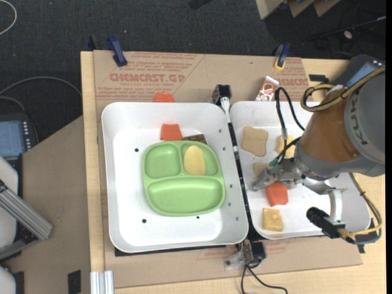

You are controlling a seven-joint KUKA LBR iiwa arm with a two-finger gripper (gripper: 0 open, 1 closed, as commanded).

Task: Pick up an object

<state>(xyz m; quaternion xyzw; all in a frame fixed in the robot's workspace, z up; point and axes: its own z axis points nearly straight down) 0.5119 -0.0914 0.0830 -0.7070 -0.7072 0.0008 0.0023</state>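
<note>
My gripper [267, 178] hangs low in the right bin [318, 228], near its left wall. An orange-red block [277, 194] lies just below and right of the gripper tip, close to it or touching; I cannot tell which. A yellow wedge [273, 219] rests nearer the bin's front edge. A tan bread-shaped piece [254, 140] lies at the back left of this bin. A small pale bit [260, 168] sits just above the gripper. The grey arm with its orange band [331, 133] covers the bin's right half.
The left bin [122, 219] holds a green divided plate [182, 192] with a yellow oval piece [195, 160] in its upper right compartment. An orange block [171, 131] lies behind the plate. A small carton [267, 89] stands on the bench behind the right bin.
</note>
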